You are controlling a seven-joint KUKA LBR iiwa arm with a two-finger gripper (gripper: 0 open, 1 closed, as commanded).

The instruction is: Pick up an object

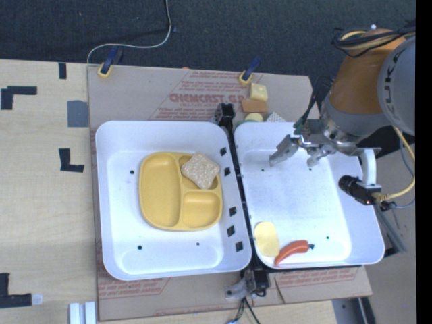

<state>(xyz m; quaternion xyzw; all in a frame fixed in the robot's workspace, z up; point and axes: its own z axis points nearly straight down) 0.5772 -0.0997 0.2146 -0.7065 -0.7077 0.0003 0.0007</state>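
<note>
Bench (40,181): pale wood, flat, w/ black tape marks on the far left.
Cardboard (196,96): brown sheet under both bins, red print on it, held at the back by 2 clips.
Left bin (115,248): white, shallow, smooth plastic, round corners.
Yellow tray (169,198): sits in the middle of the left bin, smooth plastic, split into 3 parts.
Tan piece (200,170): rough, crumbly look, like bread, a bit square, lies in the tray's back right part.
Blocks (255,98): small yellow cube on a tan block, w/ a pale round thing just in front, all behind the bins near the middle.
Right bin (337,248): same white plastic, touching the left bin along a row of black clips.
Yellow oval (266,237): flat, pale, smooth, at the front left of the right bin.
Orange thing (291,250): long, curved, shiny, like a chili or carrot, just beside the yellow oval, touching or nearly so.
Gripper (297,155): grey metal, 2 thin fingers spread apart, nothing btw them, over the back of the right bin, well apart from the oval & orange thing.
Arm (368,73): big, round, grey w/ orange band, comes in from the right, w/ cables.
</note>
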